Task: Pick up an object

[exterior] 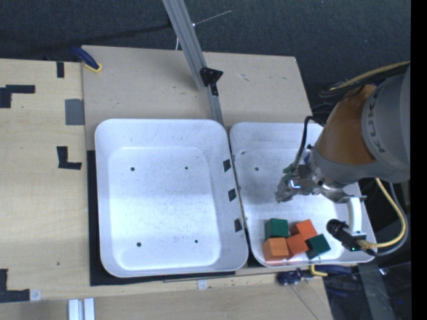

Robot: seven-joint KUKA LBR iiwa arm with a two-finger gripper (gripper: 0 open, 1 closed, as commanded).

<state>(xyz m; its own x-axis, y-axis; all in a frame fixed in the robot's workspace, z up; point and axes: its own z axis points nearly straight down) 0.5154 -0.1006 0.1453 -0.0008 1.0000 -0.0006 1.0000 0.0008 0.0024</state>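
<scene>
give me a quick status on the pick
Gripper over right bin, nothing seen held. Blocks clustered at near corner, untouched. Path to them unobstructed.

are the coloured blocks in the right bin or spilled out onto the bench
In. The green and orange blocks sit clustered in the right shallow white bin's near corner, inside its rim.

The arm [373, 139] is thick and grey with a broad orange band [343, 135], a small metallic gripper [291, 187], and black and yellow cables [390, 209].
</scene>
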